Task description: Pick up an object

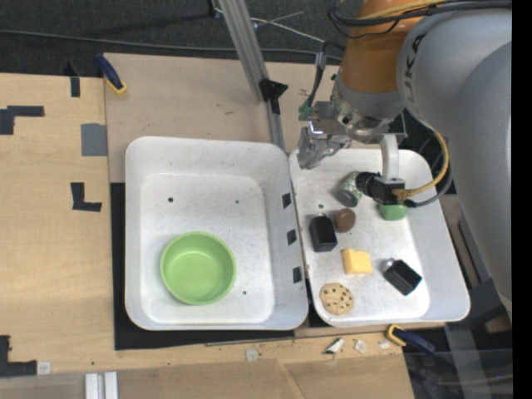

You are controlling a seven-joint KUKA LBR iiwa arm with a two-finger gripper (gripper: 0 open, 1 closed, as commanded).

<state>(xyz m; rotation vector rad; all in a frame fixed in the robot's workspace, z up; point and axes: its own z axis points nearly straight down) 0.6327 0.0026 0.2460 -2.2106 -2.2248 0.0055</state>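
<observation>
arm [465, 98]: grey, orange band above the wrist, coming in from the right, large in the upper right of the camera view
gripper [314, 152]: over the far left corner of the right bin, close to the wall shared with the left bin; wide or narrow, cannot tell; nothing seen held
right bin [440, 306]: white, shallow, carries all the small pickable items
black block [322, 233]: left-middle of the right bin, on the near side of the gripper, apart from it
brown round piece [345, 219]: just beside the black block on its right; touching or not, cannot tell
can-like item [347, 191]: greyish-green, lying tilted, just beyond the brown round piece, partly hidden by robot hardware
green item [392, 212]: right of the brown round piece, top hidden, kind unclear
yellow block [357, 262]: mid-bin, nearer the camera than the black block, apart from it
second black block [401, 276]: right of the yellow block, turned at an angle, not touching it
cookie [336, 298]: round, tan with dark specks, flat on the floor near the front left corner of the right bin
left bin [141, 165]: white, speckled, side by side with the right bin
green bowl [198, 267]: upright, front-left part of the left bin
bench [50, 223]: pale wood, black tape marks on the left
clamp [112, 75]: blue and yellow, on the board behind the left bin
metal pole [239, 36]: slanting down toward the far end of the gap between the bins
</observation>
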